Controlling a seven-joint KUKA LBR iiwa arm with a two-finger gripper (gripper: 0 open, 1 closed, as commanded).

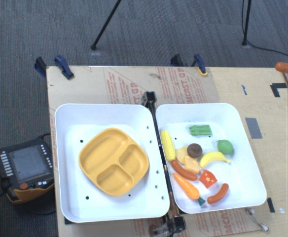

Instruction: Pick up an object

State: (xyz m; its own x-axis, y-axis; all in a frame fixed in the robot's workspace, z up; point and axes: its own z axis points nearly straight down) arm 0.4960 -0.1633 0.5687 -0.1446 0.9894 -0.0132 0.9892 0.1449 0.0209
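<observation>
Ten toy foods lie clustered in the right shallow white plastic bin [233, 113], mostly toward its left and middle.
- One yellow corn cob [167, 145] lies along the left wall.
- One green ridged piece [200, 130] sits toward the back.
- One round green fruit [225, 146] is at the right of the group.
- One curved yellow banana [214, 158] lies just below the fruit.
- One dark brown disc [194, 150] rests on one pale yellow wedge [186, 159].
- Two reddish sausages: one [183, 171] beside the wedge, the other [218, 193] near the front.
- One orange carrot [187, 185] and one red block with a white mark [208, 178] lie between the sausages.

The left white bin [67, 122] holds one yellow plastic plate with three compartments [114, 160]. One grey teach pendant [25, 168] lies on the floor to the left.
</observation>
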